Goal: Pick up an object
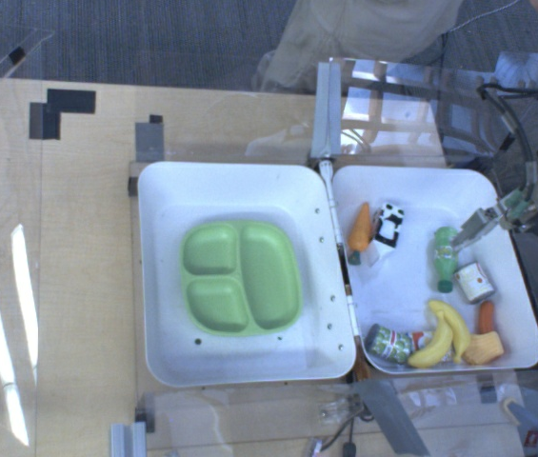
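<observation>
So the pick hasn't really happened yet as far as I can tell: the two-finger metal gripper (458,239) is down in the right-hand shallow white bin (421,187), its tips right at the top of the green plastic bottle (444,258). That bottle lies on the bin floor, so nothing's lifted. Can't tell whether the tips are spread or pinched, so grabbing and raising are all left.
</observation>
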{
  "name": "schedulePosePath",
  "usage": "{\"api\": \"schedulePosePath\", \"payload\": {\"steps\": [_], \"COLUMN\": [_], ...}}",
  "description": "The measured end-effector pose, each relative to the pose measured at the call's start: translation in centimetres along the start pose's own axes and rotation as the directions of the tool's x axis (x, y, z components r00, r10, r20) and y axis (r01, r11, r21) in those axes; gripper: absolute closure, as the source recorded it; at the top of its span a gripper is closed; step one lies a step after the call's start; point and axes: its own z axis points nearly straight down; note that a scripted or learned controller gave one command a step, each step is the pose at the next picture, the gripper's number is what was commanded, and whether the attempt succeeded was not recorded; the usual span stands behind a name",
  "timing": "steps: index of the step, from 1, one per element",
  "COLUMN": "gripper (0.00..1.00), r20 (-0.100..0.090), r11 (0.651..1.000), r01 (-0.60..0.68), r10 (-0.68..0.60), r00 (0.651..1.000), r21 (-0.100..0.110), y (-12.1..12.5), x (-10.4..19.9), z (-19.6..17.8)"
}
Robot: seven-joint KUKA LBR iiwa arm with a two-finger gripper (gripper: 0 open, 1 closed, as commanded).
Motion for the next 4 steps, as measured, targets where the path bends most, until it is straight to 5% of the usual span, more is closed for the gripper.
{"api": "schedulePosePath", "payload": {"steps": [1, 2, 3, 4], "gripper": [0.00, 0.00, 0.00, 1.00], "r20": [0.000, -0.005, 0.014, 0.000], "r11": [1.000, 1.000, 0.987, 0.981], "r01": [-0.005, -0.016, 0.161, 0.192], "r10": [0.005, 0.016, -0.161, -0.192], "r00": [1.000, 1.000, 0.987, 0.981], "r21": [0.002, 0.013, 0.000, 0.002], "y": [-0.1, -2.4, -3.7, -2.4], "x": [-0.2, -3.4, -5.0, -4.0], "z": [0.1, 13.6, 2.8, 2.6]}}
